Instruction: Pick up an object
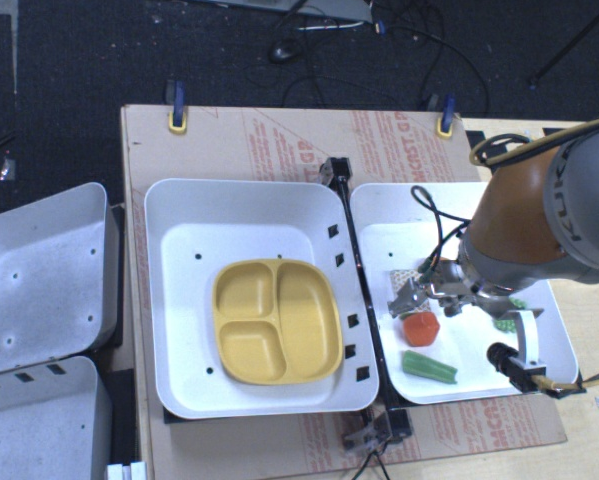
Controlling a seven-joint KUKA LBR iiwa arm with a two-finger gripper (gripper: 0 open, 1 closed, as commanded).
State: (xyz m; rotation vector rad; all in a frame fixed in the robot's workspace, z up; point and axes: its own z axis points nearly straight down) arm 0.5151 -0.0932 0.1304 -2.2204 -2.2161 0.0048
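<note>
A red rounded object [421, 329] lies in the right bin [379, 218], near its middle. Just in front of it rests a green elongated object [429, 368], close to the bin's front wall. Another green piece [506, 321] peeks out from under the arm on the right. My gripper [425, 299] hangs low over the right bin, directly behind and touching or nearly touching the red object. The arm's grey and orange body [524, 218] hides the bin's right rear part.
The left bin [179, 218] holds a yellow divided plate [277, 320] with three compartments. A black divider [354, 268] runs between the two bins. Both bins rest on a cardboard-covered board [249, 138], with white trays [39, 268] beyond its left edge.
</note>
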